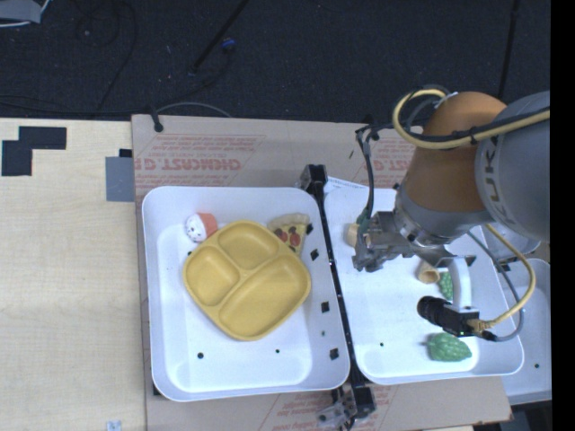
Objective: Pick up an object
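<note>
My gripper (pixel 367 257) hangs low over the left part of the right bin (pixel 395 348), reaching in from the right under the grey and orange arm. A small tan object (pixel 351 234) lies just up and left of the gripper, close to it, and I cannot tell whether they touch. A green leafy toy (pixel 447 347) rests near the bin's front right corner. A yellow-green piece (pixel 446 286) and a tan piece (pixel 429 274) lie partly hidden under the wrist.
The left bin (pixel 180 366) holds a yellow divided plate (pixel 247 279), a white and orange toy (pixel 199 227) and a pizza-slice toy (pixel 290 233). A black divider (pixel 329 277) runs between the bins. Cables hang around the wrist.
</note>
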### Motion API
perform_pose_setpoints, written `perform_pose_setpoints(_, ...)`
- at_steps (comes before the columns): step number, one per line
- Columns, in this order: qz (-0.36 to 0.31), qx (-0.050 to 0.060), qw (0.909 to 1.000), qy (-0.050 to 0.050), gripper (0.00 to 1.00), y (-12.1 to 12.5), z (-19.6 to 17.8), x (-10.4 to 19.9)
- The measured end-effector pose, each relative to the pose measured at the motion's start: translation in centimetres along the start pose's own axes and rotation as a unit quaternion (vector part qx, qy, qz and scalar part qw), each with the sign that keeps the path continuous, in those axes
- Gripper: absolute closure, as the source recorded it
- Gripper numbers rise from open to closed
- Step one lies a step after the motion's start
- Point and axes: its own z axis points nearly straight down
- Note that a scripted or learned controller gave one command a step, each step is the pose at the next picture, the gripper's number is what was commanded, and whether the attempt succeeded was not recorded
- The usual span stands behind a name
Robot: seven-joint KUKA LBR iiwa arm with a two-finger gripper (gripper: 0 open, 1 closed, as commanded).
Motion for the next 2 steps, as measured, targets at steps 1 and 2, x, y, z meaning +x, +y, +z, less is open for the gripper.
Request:
perform_pose_setpoints(1,0.000,0.000,1.0000,0.000,1.00,0.1,-1.2,4.9)
perform_pose_setpoints(2,0.000,0.002,1.0000,0.000,1.00,-0.6,-0.7,10.8)
